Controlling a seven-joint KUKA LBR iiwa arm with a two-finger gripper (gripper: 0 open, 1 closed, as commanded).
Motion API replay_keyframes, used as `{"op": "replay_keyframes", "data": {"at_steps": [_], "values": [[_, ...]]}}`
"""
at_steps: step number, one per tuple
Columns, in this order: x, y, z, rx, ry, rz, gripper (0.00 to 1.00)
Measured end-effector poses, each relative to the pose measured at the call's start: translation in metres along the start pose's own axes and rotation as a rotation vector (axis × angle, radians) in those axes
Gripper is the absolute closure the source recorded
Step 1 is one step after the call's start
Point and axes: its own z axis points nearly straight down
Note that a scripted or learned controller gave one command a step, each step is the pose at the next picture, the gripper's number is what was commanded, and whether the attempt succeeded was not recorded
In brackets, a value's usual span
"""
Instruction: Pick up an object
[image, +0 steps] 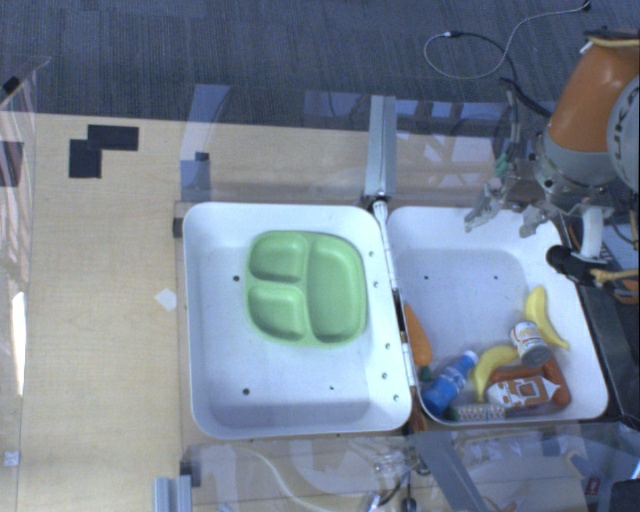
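- Camera view, looking down on a pale wooden bench (90, 330) with two white bins side by side.
- The left bin (215, 400) holds a green divided plate (306, 287), lying flat near its middle.
- The right bin (450, 270) has its objects heaped toward five o'clock.
- A carrot (420, 338) lies along that bin's left wall, long axis running roughly twelve to six.
- A blue bottle (447, 382) lies at the bin's six o'clock, long axis from about one to seven o'clock.
- One banana (545, 318) sits at four o'clock, long axis about eleven to five; a second banana (490, 365) lies just below and left of it.
- A small can (529, 342) sits between the two bananas.
- A red-brown bottle (525, 392) lies on its side at the bin's lower right corner, long axis roughly three to nine.
- The gripper (510, 205) hangs over the right bin's far rim at one o'clock, fingers spread apart, nothing between them, well apart from the heap.
- The arm (590, 100), with its orange band, enters at two o'clock.
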Motion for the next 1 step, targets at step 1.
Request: {"op": "replay_keyframes", "data": {"at_steps": [1], "values": [[-0.0216, -0.0255, 0.1238, -0.006, 0.0, -0.019, 0.0]]}}
